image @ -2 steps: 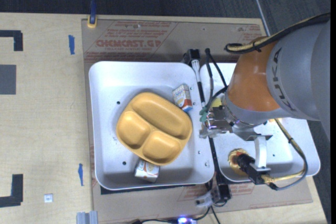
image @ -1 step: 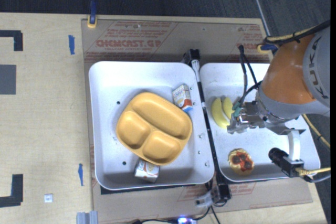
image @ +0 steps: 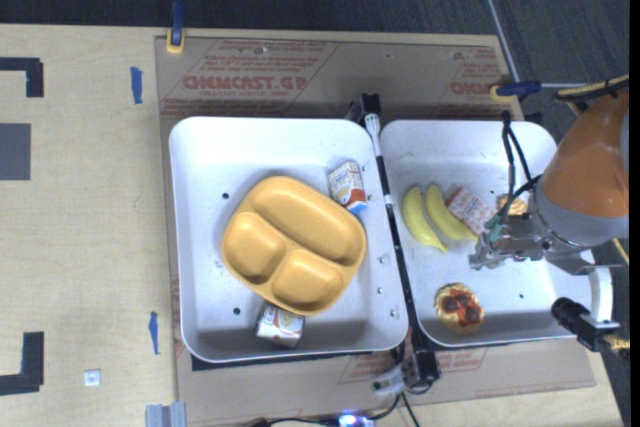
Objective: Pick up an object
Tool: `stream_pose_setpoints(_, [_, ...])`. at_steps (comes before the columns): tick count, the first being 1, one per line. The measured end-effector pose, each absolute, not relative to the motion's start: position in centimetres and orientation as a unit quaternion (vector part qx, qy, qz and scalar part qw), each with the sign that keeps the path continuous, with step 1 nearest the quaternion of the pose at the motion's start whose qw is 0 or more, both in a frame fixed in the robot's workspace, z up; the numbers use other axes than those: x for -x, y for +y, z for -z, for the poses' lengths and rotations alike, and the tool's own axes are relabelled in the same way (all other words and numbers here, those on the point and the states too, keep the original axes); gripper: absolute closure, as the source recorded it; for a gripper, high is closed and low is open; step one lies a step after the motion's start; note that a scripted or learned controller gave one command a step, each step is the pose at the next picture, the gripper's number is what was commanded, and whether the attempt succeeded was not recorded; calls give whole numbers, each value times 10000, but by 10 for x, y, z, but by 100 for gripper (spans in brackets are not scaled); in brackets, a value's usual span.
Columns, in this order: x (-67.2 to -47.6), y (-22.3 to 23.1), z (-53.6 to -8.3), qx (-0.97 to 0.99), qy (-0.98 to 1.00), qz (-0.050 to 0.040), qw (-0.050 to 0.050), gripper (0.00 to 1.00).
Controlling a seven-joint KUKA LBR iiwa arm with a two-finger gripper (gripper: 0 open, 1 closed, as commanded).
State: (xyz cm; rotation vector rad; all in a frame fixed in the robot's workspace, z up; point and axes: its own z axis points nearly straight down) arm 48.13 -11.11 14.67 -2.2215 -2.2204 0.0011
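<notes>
In the right bin (image: 470, 140) lie two yellow bananas (image: 430, 216), a small red-and-white packet (image: 467, 206) just right of them, and a round red-and-yellow toy food piece (image: 458, 306) near the front. My gripper (image: 497, 240) hangs low over the right bin, right of the bananas and beside the packet. Its fingers are small and dark against the bin floor. The orange band of the arm (image: 598, 165) rises behind it at the right edge.
The left bin (image: 200, 165) holds a yellow three-compartment tray (image: 292, 242), a small carton (image: 347, 183) at its upper right and a crumpled packet (image: 279, 325) at its front. Cardboard lies under both bins. Black cables run down the arm.
</notes>
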Motion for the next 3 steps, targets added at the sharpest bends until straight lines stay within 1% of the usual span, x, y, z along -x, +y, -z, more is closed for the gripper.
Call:
stream_pose_setpoints(1, [-493,-9,-185,7064,-7078,12,-9,100])
stream_pose_setpoints(2, [-500,-69,-185,7070,-7072,3,-13,100])
stream_pose_setpoints(3, [-480,-121,-157,7070,-7072,1,-1,100])
